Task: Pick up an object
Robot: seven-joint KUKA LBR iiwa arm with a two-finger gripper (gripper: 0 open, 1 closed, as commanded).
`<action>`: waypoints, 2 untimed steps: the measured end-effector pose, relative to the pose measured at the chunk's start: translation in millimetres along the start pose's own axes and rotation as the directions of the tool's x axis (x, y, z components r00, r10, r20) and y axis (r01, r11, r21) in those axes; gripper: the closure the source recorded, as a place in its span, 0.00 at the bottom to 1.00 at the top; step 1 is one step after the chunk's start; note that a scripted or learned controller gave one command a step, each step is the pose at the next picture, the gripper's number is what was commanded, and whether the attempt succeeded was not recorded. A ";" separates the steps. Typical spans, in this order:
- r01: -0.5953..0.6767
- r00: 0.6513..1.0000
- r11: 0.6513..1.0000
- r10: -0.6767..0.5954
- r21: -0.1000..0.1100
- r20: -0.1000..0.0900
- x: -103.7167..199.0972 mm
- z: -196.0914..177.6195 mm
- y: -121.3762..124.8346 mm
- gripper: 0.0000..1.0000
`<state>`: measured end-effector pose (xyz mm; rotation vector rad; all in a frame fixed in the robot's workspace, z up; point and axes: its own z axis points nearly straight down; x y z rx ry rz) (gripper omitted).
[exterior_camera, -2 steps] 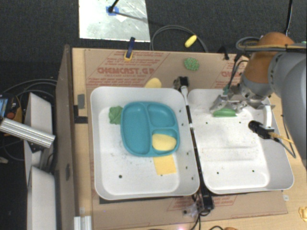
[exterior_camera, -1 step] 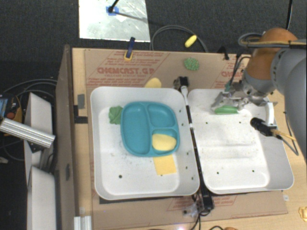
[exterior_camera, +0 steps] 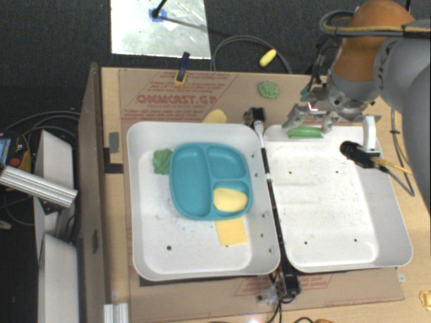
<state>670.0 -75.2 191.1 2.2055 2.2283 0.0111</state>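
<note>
camera view | grey arm's jaws [exterior_camera: 311, 118] hover at the right white bin's [exterior_camera: 337, 207] far rim, over a flat green object [exterior_camera: 304, 132]; cannot tell their state | risk: jaws strike the rim; thin object slips | count: two bins; one teal divided plate [exterior_camera: 195, 177]; one yellow lump [exterior_camera: 229, 199]; one yellow flat square [exterior_camera: 231, 232]

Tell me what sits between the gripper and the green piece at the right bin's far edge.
Nothing visible. The gripper hangs directly over the green piece at the right bin's far rim, with no other thing between them.
</note>
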 end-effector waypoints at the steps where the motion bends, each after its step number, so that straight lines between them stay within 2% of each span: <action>1: -0.001 1.000 1.000 0.001 0.011 -0.002 67.3 0.6 -48.0 1.00; 2: -0.010 1.000 1.000 0.010 0.013 0.001 55.5 0.1 -88.4 1.00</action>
